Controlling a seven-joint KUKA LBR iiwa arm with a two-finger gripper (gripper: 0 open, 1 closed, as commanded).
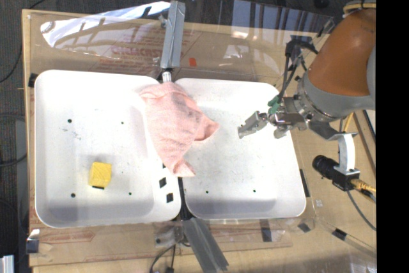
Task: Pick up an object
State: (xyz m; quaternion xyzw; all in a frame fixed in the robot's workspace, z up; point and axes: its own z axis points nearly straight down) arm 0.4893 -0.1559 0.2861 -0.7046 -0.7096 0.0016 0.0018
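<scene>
Here, we set down what we see, from the things in the bins outward.

Pink cloth (pixel 174 124): we see it crumpled and draped over the seam between the two bins, its bulk lying on the left bin's right edge, one fold reaching right into the right bin and a point trailing toward the near side.

Yellow block (pixel 100 174): we find it lying in the left bin (pixel 57 89), toward the near left corner, well apart from the cloth.

Right bin (pixel 281 198): we see the cloth's fold at its left side and the gripper above its far right part.

Gripper (pixel 246 130): we see it over the right bin, to the right of the cloth and apart from it; whether it is parted or closed we cannot tell, and we see nothing held in it.

Arm (pixel 342 61): we see it reaching in from the right, its orange band above the grey wrist, the wrist turned so the gripper points left toward the cloth, roughly level over the bin.

Bench (pixel 255 25): we see it bearing both bins side by side.
</scene>
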